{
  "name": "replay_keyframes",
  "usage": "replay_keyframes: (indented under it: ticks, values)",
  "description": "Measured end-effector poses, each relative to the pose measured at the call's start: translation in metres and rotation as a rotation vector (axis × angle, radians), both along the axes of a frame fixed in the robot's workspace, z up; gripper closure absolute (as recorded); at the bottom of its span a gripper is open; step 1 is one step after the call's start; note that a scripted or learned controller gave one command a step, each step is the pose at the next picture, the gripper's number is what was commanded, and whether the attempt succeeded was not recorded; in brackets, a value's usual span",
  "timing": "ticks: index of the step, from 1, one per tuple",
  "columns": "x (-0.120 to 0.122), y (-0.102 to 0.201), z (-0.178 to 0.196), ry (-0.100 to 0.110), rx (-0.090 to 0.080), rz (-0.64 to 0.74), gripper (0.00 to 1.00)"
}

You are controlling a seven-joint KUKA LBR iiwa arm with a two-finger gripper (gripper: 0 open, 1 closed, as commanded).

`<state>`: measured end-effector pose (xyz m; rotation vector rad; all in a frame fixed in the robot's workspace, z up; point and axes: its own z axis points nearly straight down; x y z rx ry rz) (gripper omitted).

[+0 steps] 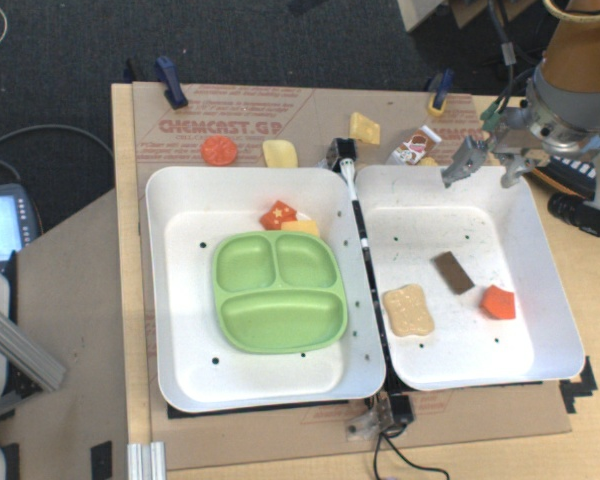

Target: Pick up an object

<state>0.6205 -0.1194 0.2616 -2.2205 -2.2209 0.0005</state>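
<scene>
My gripper (488,164) hangs over the far rim of the right bin (540,268), its two fingers spread apart with nothing between them. In that bin lie a brown block (453,271), an orange-red chunk (498,303) and a tan toast-shaped piece (409,310). The left bin (170,268) holds a green divided plate (278,290), with a red piece (278,215) and a yellow piece (302,228) just behind it.
On the cardboard behind the bins lie an orange disc (219,150), two yellow pieces (279,153) (364,128) and a small red-and-white packet (412,149). Blue clamps (170,81) (440,90) grip the board's far edge. A black brush (342,154) rests between the bins.
</scene>
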Motion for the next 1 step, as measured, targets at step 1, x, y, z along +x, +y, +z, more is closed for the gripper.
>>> replay_keyframes:
  ticks: [1]
  values:
    - [-0.0438,-0.0339,-0.1831,0.006,0.001,-0.005,0.00]
